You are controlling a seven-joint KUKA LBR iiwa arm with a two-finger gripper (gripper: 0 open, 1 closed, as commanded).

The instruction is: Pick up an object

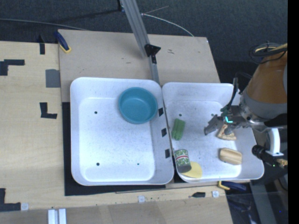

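Observation:
My gripper (218,129) is low over the right bin (196,97), near its right side, and its dark fingers (209,129) stand open and spread. A small tan piece (228,135) lies right beside the right finger, partly under the wrist; nothing sits clearly between the fingers. A tan bread-like roll (231,156) lies just below it. A green block (178,129) rests left of the gripper. A small can (181,158) and a yellow piece (194,170) sit in the bin's front left corner.
A blue bowl (137,105) stands at the back of the left bin (93,139). A metal pole (140,27) slants down to the ridge between the bins. The arm's orange band (270,76) overhangs the right bin's right rim.

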